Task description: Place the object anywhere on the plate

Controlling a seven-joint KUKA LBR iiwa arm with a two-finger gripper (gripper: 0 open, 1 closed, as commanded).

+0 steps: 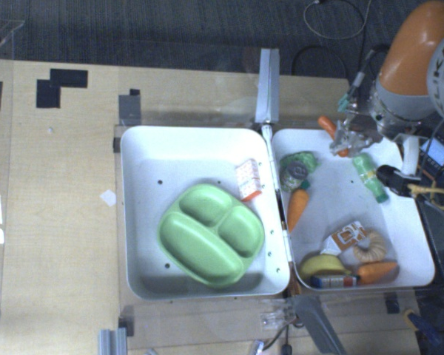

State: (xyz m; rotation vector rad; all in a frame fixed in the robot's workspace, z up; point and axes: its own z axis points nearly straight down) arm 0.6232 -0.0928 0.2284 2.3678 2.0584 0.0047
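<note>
Dark carpet lies beyond the far edge of the wooden tabletop [52,198], which carries two white bins side by side.

Left bin [144,198]: a green three-compartment plate [211,233] lies near its centre, with nothing resting on it. A small red-and-white packet [248,179] lies just beyond the plate, against the bin's right wall.

Right bin [407,228]: a green leafy item [298,166] sits near the far left corner, with a carrot [297,207] just in front of it. Along the near edge lie a banana [322,263], a snack bag [357,241] and an orange item [377,270]. A green bottle [370,176] lies toward the far right, and an orange piece [326,126] rests at the far rim.

Gripper [349,140]: it hangs over the far edge of the right bin, close to the bottle and the orange piece. Whether it is apart, together or clamped on anything cannot be told.

Step in hand, by judgement: the pick phase; no object has reached the plate. The next move calls for a secure grasp on one item, a lift clear of the bin wall, then travel left across the divider to release over the plate.
</note>
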